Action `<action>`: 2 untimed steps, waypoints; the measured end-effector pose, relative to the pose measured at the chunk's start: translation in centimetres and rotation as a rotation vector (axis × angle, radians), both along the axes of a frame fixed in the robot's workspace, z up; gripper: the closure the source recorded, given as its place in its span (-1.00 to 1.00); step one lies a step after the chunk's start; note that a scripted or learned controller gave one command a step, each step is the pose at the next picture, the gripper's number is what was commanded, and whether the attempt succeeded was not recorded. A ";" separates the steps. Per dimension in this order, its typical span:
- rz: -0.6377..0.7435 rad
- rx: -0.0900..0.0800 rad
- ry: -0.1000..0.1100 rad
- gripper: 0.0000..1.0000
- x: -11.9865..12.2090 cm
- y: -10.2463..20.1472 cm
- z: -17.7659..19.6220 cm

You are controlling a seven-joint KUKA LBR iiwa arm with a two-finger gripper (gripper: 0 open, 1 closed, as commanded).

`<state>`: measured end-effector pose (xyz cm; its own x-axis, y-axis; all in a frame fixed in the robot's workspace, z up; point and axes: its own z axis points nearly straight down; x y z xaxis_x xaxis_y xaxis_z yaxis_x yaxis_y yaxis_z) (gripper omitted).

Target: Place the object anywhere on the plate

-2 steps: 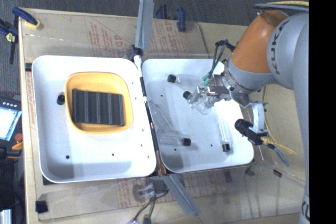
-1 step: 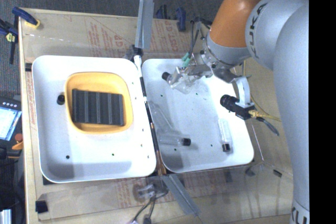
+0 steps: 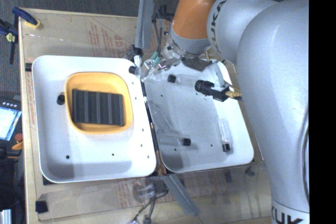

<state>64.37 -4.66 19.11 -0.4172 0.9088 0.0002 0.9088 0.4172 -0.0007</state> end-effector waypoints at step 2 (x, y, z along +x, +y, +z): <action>0.413 0.001 0.003 1.00 -5.4 4.7 0.0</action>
